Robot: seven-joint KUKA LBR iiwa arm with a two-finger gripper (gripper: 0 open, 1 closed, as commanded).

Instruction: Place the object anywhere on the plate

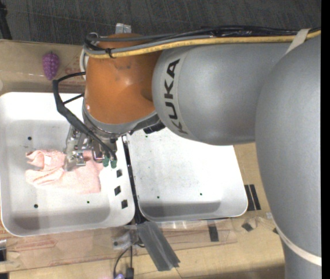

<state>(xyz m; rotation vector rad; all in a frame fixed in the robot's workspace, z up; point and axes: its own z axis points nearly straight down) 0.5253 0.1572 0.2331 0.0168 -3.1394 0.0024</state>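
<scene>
A: From the overhead camera, we see the gripper [89, 156] low over the left bin [14, 214], hanging from the orange wrist band [115, 86].

B: And the object?

A: We take it to be the pink cloth [60, 170], crumpled on that bin's floor. It lies just under and to the left of the gripper, its long axis running roughly left to right across the bin, the right end touching or tucked beneath the gripper's metalwork.

B: Is anything held?

A: We cannot tell whether the gripper is spread or closed (the wrist and its cables crowd the spot), so we do not claim a hold.

B: Where would the cloth go?

A: We make out no plate as such; the right bin [223, 202] sits just beside the left, half under the arm [223, 86]. We judge the next move turns on the cloth being directly below the gripper.

B: Anything else?

A: A purple thing [50, 64] rests on the bench above the left bin, well apart.
</scene>
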